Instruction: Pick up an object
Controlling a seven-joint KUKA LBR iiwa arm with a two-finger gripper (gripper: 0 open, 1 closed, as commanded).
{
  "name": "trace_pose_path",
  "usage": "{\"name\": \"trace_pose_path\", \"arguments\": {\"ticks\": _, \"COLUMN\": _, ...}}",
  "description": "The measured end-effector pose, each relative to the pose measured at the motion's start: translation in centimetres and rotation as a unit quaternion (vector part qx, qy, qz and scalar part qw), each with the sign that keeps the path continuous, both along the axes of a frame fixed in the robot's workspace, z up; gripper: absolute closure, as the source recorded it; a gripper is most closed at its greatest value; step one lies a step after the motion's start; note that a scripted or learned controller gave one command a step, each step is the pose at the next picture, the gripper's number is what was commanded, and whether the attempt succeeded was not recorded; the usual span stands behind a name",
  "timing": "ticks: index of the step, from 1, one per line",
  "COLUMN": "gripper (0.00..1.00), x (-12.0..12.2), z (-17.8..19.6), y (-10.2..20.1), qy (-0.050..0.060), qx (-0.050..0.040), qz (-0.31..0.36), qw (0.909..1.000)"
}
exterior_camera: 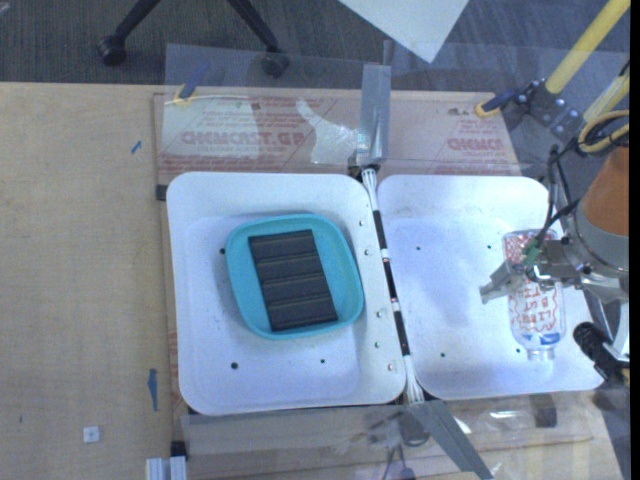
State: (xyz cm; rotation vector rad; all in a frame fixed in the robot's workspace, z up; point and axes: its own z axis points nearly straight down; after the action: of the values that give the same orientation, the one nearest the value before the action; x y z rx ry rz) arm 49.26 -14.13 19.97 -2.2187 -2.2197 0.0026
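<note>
A clear plastic bottle (536,313) with a red and white label lies near the right side of the right bin (450,218), its cap end pointing toward the front edge. My gripper (524,272) hangs right over the bottle's upper end and covers part of it; whether it touches the bottle is unclear. In the left bin (200,368) sits a teal tray (240,278) holding a dark grey ridged block (291,280).
The arm (605,218) comes in over the right bin's right rim, with cables and a yellow bar (590,38) behind it. A raised divider (385,278) separates the two bins. A chair base (190,8) stands on the floor beyond the bench.
</note>
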Motion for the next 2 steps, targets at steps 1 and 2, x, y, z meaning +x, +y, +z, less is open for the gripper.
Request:
{"name": "trace_pose_path", "arguments": {"ticks": 1, "gripper": 0.00, "x": -0.3, "z": -7.6, "y": -5.4, "qy": 0.000, "qx": -0.0001, "qz": -0.069, "qw": 0.9976}}
{"name": "trace_pose_path", "arguments": {"ticks": 2, "gripper": 0.00, "x": -0.8, "z": -11.1, "y": -5.8, "qy": -0.009, "qx": -0.0008, "qz": -0.045, "qw": 0.9990}}
